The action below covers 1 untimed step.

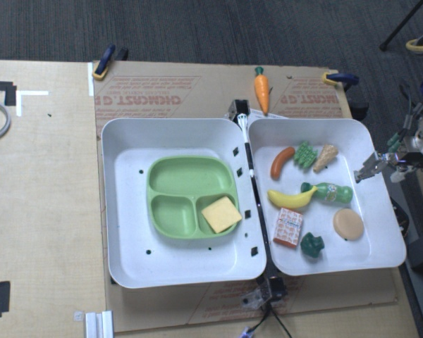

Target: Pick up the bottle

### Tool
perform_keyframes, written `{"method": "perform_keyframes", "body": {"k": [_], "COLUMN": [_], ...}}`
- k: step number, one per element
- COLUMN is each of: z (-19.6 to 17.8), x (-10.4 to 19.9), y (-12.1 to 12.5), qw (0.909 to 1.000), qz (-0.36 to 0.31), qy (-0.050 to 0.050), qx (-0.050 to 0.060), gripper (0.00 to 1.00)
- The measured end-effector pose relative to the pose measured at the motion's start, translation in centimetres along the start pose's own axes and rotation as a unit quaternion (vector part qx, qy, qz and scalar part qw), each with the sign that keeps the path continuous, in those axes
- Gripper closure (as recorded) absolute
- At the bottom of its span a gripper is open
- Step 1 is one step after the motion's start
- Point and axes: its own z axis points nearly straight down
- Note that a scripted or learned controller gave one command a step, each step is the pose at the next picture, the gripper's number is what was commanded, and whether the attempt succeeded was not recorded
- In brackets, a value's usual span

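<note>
Gripper (367, 169) sits at the right bin's (381, 259) right rim, upper part, w/ metal fingers pointing left over the edge; too small and blurred to tell how far apart they are, nothing visibly held. Green bottle (331, 192) lies on its side mid-bin, well left of the gripper, cap end touching the banana (291, 198). Sausage (282, 162), broccoli (305, 155) and a tan cone-shaped piece (325, 157) lie above it; round bun (348, 224), small red-white box (288, 228) and dark green veg (311, 245) below. Left bin (120, 210) holds a green divided tray (190, 174) w/ a yellow cheese slice (221, 215) in its lower-right compartment. Toy carrot (261, 89) lies on cardboard behind the bins
</note>
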Motion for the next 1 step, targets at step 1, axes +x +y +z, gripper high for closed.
{"method": "perform_keyframes", "body": {"k": [1], "z": [-0.95], "x": [-0.02], "y": [0.05], "qw": [1.0], "qz": [-0.001], "qy": [-0.001], "qx": [0.0], "gripper": [1.0]}}
